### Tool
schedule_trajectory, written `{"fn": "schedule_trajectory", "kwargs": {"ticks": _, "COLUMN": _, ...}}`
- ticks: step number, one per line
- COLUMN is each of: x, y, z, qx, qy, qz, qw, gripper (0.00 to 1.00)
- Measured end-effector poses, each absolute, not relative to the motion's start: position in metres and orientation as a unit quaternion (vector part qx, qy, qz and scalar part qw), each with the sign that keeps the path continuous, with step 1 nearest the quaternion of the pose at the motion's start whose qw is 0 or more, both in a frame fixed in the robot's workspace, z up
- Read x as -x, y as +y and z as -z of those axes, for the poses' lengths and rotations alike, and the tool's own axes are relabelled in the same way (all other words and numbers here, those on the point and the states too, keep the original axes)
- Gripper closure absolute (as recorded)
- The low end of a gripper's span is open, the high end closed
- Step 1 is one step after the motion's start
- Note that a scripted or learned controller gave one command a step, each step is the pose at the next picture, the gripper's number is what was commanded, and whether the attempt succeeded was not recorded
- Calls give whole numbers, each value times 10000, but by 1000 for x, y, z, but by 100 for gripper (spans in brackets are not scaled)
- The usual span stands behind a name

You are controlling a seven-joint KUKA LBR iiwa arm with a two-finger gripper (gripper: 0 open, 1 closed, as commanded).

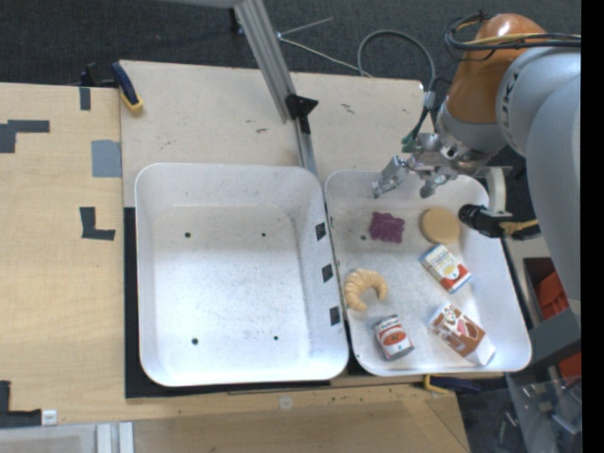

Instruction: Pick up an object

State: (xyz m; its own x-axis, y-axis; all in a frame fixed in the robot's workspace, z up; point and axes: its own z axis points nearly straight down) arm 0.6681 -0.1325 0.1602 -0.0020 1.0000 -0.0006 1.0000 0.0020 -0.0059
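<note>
A: Why does the hand (404, 181) hang over the right bin (514, 319)?

B: All 6 objects lie there, so a program would likely aim here. Its 2 fingers spread wide, holding nothing.

A: Nearest target?

B: Probably the purple piece (386, 226), just below the hand at the bin's far end: small, lumpy, dull violet, beside a tan disc (439, 225).

Robotics lab, plywood bench (217, 111) marked with tape, two white bins (151, 253), aluminium camera pole (274, 55), loose cables (396, 50)
</note>
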Motion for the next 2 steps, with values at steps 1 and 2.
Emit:
{"fn": "schedule_trajectory", "kwargs": {"ticks": 1, "x": -669, "y": -135, "z": -115, "qx": 7065, "qy": -7077, "qz": -27, "qw": 23, "gripper": 0}}
{"fn": "schedule_trajectory", "kwargs": {"ticks": 2, "x": -671, "y": -134, "z": -129, "qx": 7059, "qy": -7083, "qz": -13, "qw": 3, "gripper": 100}}
